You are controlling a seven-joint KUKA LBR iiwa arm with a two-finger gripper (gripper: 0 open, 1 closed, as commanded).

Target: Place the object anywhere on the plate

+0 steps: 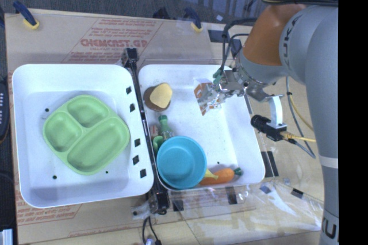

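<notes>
Camera view showed our gripper [225, 84] over the right bin [241, 140], apparently pinching a crinkly packet [207, 98] by one edge, so we judged it might slip before reaching the green plate [86, 133] in the left bin [29, 88].

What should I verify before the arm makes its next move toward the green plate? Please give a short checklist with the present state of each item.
1. Something caught in the gripper: cannot tell. A small crinkled packet sits right at its tip, but a real hold is not visible.
2. Packet lifted off the right bin floor: cannot tell from this slanted view.
3. Green plate ready in the left bin: ok, its three compartments are bare.
4. Way across the divider between the bins: ok, nothing tall stands there.
5. Other things apart from the packet: ok. The blue bowl, carrot and yellow-brown food piece lie away from it.
</notes>
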